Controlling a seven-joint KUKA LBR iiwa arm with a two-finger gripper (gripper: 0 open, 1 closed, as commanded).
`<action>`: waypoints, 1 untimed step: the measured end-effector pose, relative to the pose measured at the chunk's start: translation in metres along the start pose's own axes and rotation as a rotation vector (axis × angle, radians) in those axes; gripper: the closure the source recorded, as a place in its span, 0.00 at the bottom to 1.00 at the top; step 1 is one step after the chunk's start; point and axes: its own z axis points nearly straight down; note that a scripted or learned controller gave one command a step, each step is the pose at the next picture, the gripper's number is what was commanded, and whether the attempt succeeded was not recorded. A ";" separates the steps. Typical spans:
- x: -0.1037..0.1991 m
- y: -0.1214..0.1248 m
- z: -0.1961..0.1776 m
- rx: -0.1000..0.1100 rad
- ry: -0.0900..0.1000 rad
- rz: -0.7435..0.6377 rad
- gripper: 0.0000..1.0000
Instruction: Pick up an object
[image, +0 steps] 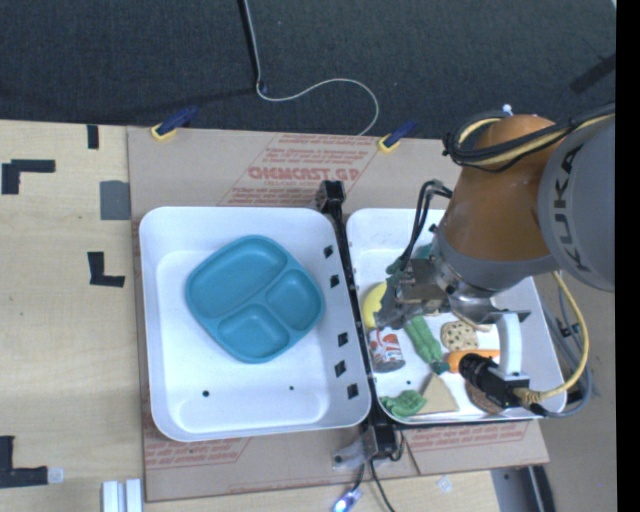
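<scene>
The orange band (497, 195) of the arm (560, 215) rises closest to the lens, a broad curved mass over the right bin (385, 228), with black cables (470, 135) looped across its top. Below it the grey wrist narrows down to the gripper (412, 298), which hangs low inside the right bin near its left wall. Whether the fingers are open or closed cannot be told, since the wrist body hides most of them and nothing is clearly visible between them.

Just to the left of the gripper lies a yellow banana-like piece (373, 303), close against the bin's dividing wall. Directly below the gripper sits a small red and white packet (387, 349), and just beside that, to the right, a long green piece (424, 341) lies at a slant. Further right and down from the gripper are a speckled cookie (458, 333) and an orange piece (470, 358). At the bin's lower edge, well below the gripper, rests a green leafy item (405, 404).

Well apart to the left, in the left bin (165, 235), lies a blue divided plate (254, 297), tilted diagonally.
</scene>
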 end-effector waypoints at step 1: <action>0.001 0.000 0.011 -0.003 -0.003 0.011 1.00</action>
